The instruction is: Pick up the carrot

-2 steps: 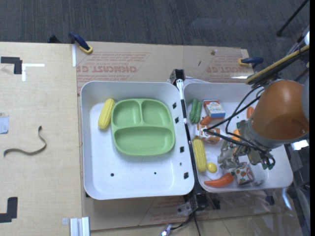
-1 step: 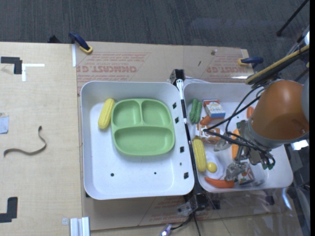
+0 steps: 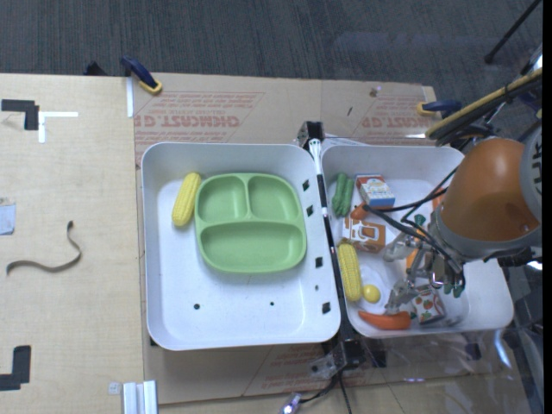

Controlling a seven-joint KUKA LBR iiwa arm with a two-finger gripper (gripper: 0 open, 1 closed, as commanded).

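The carrot [image 3: 385, 320] is a short orange-red piece lying flat near the front wall of the right bin [image 3: 483, 304]. My gripper [image 3: 412, 287] hangs low over the same bin, just above and to the right of the carrot, under the orange wrist band. Cables and the wrist body hide part of it. I see nothing held in it. A small patterned packet [image 3: 429, 309] lies right beside the gripper's tip.
The right bin also holds a corn cob [image 3: 349, 270], a small yellow ball [image 3: 371, 294], a green vegetable [image 3: 342, 194] and two small cartons [image 3: 375, 191] [image 3: 364, 234]. The left bin [image 3: 164, 300] holds a green divided plate [image 3: 250, 222] and a second corn cob [image 3: 185, 199].
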